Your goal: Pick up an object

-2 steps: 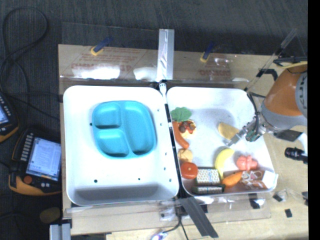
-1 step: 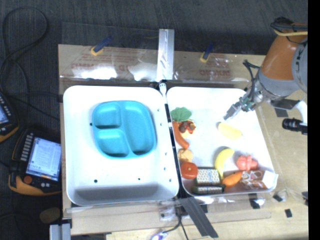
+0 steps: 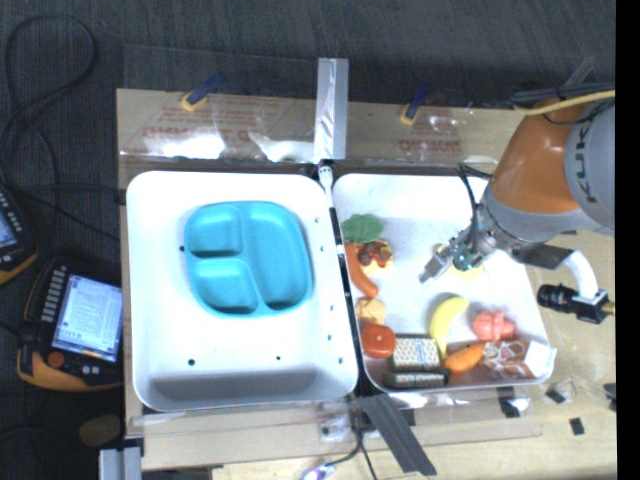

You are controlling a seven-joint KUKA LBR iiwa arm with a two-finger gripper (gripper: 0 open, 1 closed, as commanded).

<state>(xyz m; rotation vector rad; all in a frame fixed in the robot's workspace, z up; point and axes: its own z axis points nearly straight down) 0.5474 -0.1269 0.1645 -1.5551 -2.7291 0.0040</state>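
Approach step: hand [image 3: 447, 260] over right bin [image 3: 420, 193], can't tell if spread or pinched, nothing held; next needs descent onto banana [image 3: 447, 318] w/ aligned grip.

Your arm [image 3: 590, 173]: grey casing, dark lettering partly visible on the shell at the frame's right. Broad orange band [image 3: 535, 173], rounded and glossy, sits above the wrist. A thin black cable runs along it. You'll see a small metallic gripper [image 3: 452, 258] with a teal-green spot on its body.
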